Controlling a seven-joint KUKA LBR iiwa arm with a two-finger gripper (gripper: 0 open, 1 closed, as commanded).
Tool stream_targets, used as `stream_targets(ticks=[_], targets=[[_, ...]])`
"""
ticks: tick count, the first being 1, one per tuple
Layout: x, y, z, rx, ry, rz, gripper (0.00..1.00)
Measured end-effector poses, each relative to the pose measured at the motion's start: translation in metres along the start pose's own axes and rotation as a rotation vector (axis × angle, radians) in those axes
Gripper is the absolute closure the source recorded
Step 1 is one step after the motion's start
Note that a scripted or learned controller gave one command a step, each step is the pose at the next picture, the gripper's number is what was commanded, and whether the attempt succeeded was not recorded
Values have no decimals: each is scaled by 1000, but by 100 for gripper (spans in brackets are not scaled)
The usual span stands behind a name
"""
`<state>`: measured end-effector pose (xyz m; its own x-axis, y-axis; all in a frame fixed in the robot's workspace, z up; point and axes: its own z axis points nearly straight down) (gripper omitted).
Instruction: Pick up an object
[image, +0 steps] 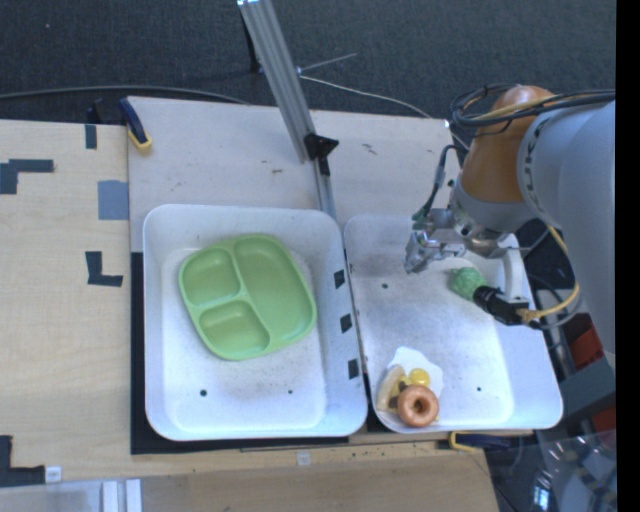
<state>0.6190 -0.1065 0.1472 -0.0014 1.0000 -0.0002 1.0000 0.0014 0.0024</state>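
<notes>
Well left of the gripper (418, 255), a green plate (247, 295) lies flat in the left bin (160, 400). The gripper hangs low, grasping nothing (opening unclear). A green ball (464, 281) sits just right; a donut (417, 406) lies below.

No readable text, labels, numbers or signs anywhere.

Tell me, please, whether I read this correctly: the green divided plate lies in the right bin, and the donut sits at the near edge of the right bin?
Not quite. The camera view shows the green divided plate in the left bin; the donut does sit at the near edge of the right bin.
</notes>
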Motion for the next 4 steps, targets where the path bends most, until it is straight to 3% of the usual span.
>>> stream_targets(ticks=[2,4], targets=[[-1,4,-90,-2,0,0,100],[119,8,-77,5,1,-6,100]])
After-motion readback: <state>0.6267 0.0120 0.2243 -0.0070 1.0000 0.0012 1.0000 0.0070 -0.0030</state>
